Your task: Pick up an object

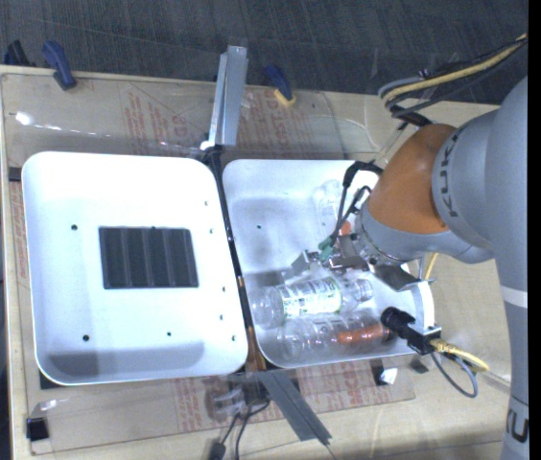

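The right bin (261, 209) holds several clear plastic bottles. One with a green and white label (309, 300) lies on its side near the bin's middle. Another clear bottle (304, 335) lies along the front wall, with a brown-orange thing (357, 334) beside it. A further clear container (328, 197) sits toward the back. My gripper (336, 255) reaches down into this bin from the right, just above and behind the labelled bottle. Its tip is lost among the clear plastic, so I cannot tell whether it touches a bottle.
The left bin (59, 199) has a dark ribbed rectangular panel (149, 257) on its floor. A metal divider post (226, 94) stands behind the seam between the bins. Blue clamps (59, 65) hold the board's back edge.
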Robot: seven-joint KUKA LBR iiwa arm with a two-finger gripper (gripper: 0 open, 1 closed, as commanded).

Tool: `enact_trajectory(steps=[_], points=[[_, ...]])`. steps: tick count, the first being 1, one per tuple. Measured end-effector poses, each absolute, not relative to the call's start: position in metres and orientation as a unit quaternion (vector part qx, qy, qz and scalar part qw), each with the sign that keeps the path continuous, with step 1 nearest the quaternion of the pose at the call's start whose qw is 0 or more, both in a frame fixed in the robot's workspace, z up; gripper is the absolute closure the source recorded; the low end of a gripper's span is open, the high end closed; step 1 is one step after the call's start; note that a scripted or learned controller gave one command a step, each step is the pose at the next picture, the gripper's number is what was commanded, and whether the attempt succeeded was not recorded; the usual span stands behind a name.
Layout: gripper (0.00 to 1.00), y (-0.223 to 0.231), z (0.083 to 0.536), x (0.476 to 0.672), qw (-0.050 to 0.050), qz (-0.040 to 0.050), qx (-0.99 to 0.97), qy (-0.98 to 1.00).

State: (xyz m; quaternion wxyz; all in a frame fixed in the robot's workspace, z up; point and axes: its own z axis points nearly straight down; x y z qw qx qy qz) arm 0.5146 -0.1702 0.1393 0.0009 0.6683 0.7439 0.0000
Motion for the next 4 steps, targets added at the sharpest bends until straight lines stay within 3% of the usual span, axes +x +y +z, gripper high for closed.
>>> enact_trajectory(steps=[1,2,3,4], points=[[0.0,-0.209,0.102,0.512,-0.001,0.0003,0.645,0.764],[0.0,-0.21,0.154,0.536,-0.001,-0.0001,0.633,0.774],[0.0,-0.209,0.133,0.589,-0.002,-0.0007,0.635,0.772],[0.0,-0.209,0.162,0.57,-0.002,-0.0007,0.616,0.788]])
